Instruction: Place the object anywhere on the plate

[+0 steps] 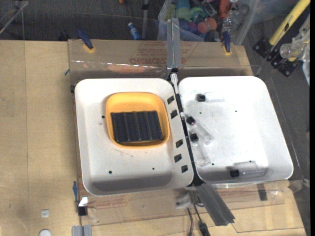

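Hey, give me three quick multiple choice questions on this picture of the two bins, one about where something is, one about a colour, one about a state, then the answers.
1. Which bin holds the plate?
A. the left bin
B. the right bin
C. neither, it sits on the bench

2. What colour is the plate?
A. blue
B. yellow-orange
C. green

3. How does the dark ridged block stand with respect to the plate?
A. leaning against the outside of the bin
B. lying in the right bin
C. lying flat on the plate

Answers:
1. A, the plate sits in the left bin, not in the right bin.
2. B, its rim shows yellow-orange all around.
3. C, the dark ridged block lies flat within the plate's rim.
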Controlling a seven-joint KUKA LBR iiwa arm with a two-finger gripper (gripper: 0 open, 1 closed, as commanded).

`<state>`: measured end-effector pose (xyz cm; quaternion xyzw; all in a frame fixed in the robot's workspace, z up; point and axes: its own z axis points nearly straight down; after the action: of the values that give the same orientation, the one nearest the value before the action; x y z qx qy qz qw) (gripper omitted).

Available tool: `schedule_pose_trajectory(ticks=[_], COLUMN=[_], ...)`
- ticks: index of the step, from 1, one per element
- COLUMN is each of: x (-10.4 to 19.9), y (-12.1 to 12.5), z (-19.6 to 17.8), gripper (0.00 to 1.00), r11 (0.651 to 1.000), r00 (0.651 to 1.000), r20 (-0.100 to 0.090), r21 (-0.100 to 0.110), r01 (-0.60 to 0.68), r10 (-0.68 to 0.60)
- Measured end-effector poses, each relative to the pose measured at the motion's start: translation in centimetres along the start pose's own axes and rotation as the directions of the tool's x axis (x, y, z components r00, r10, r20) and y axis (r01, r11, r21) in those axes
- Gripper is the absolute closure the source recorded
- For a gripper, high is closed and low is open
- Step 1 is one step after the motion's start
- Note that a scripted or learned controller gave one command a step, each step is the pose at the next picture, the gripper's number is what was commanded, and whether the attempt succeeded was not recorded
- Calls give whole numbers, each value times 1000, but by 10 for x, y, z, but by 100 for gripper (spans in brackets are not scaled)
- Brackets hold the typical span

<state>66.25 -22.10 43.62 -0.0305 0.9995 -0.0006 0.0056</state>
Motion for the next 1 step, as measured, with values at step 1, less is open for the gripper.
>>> schedule_pose_trajectory(ticks=[1], x=[-6], y=[1], z=[-1], gripper=[100], r11=[993], r00=[993], r20=[0], r21=[0], r01=[120], r10=[-120])
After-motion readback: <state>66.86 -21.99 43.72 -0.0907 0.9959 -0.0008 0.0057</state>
